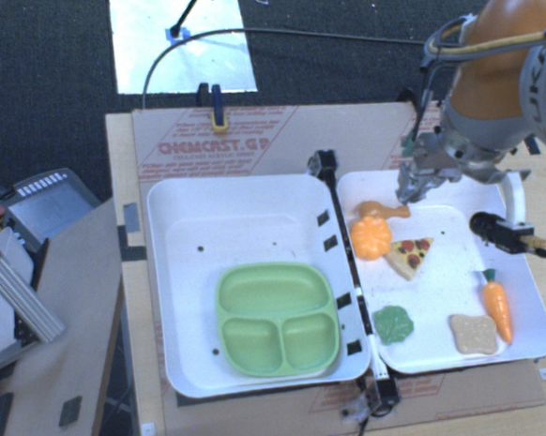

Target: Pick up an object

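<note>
We cannot tell the gripper's [412, 192] state; we lower it straight onto the toy chicken leg [382, 210] just beside it.

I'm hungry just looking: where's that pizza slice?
The pizza slice lies in the right bin, just right of the orange pumpkin and above the green broccoli.

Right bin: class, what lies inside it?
The right bin holds a pumpkin, chicken leg, pizza slice, broccoli, bread and carrot. The gripper covers its back edge.
</note>
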Action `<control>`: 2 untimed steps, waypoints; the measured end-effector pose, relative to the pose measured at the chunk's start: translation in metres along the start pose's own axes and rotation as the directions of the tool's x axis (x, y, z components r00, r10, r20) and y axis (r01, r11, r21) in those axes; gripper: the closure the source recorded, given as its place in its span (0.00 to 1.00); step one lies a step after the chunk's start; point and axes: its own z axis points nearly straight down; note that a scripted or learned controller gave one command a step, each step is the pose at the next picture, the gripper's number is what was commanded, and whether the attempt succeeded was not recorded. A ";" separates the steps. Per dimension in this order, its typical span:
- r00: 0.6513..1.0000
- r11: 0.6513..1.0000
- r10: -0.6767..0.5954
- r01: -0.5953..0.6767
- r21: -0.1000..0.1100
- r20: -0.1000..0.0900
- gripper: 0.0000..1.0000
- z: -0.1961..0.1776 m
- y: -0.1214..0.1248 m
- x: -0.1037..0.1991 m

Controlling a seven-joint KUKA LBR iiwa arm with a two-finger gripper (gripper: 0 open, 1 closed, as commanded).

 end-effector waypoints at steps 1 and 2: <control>1.000 1.000 0.001 -0.001 0.001 0.000 1.00 0.001 0.012 0.041; 1.000 1.000 -0.001 0.001 0.000 0.000 1.00 0.007 0.034 0.099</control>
